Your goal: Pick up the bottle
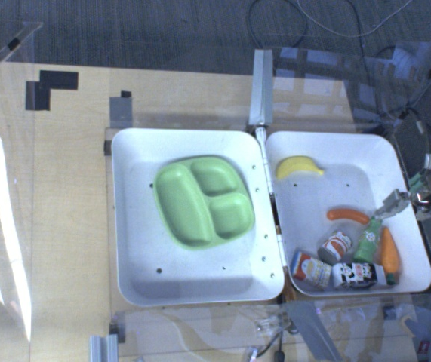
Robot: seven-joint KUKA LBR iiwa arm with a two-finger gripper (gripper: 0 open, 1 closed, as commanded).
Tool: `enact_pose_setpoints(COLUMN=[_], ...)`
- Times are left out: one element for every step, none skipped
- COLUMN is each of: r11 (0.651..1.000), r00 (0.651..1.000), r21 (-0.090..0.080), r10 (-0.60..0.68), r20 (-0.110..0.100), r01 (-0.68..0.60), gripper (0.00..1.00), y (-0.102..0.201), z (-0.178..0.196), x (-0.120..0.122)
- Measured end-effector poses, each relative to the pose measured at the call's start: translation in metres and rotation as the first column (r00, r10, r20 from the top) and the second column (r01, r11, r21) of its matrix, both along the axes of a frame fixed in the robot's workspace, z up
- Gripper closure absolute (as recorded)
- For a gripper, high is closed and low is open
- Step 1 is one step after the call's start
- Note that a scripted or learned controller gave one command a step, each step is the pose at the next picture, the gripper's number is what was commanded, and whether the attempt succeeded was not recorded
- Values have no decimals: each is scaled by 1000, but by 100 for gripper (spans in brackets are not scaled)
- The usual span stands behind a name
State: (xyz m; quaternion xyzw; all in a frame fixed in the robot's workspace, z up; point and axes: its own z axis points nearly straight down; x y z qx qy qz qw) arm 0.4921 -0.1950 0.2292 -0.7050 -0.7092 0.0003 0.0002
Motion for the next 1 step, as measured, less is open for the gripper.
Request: enact_pose_setpoints(r11=[905], r00=[905], r21=[1], r10=[426], r20=[1], r01=[-426], gripper=[0], y=[3], z=[-80], x=[0])
